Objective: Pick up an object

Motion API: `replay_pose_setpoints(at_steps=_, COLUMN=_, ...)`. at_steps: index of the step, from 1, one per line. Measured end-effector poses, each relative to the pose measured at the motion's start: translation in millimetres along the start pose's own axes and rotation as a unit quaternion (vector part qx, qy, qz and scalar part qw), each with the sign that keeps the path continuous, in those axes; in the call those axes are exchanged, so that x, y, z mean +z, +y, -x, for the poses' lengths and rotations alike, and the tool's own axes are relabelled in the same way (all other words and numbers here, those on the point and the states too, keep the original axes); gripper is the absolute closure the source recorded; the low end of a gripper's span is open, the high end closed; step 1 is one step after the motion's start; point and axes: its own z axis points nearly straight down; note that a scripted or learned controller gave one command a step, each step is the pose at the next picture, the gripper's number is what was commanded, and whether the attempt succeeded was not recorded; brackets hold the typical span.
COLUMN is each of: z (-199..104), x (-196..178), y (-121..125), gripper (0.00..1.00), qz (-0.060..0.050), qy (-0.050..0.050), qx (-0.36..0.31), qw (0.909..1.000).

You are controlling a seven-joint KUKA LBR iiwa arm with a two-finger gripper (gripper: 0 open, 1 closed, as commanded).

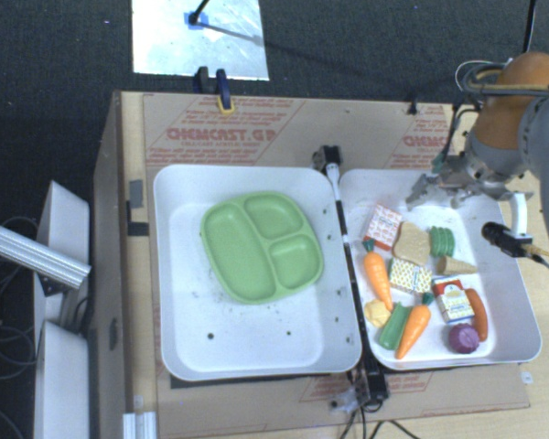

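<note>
Dark speckled floor (55, 71) around the bench, shiny silver sheet (199, 26) lying far left, brown printed board (247, 131) covering the benchtop, metal rail (32, 250) at near left

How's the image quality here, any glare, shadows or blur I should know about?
Camera view: lighting is even and soft, with faint shadows under the green plate; both white bins look bright but not washed out; the silver sheet at the top shows patchy glare; the arm at right is slightly soft; small toy foods such as the carrot are low in detail.
</note>
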Motion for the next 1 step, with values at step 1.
replay_pose_setpoints(at_steps=1, z=-51.6, x=11.9, y=-1.0, gripper=0.0, qz=-0.002, qy=0.002, qx=0.001, qw=1.0)
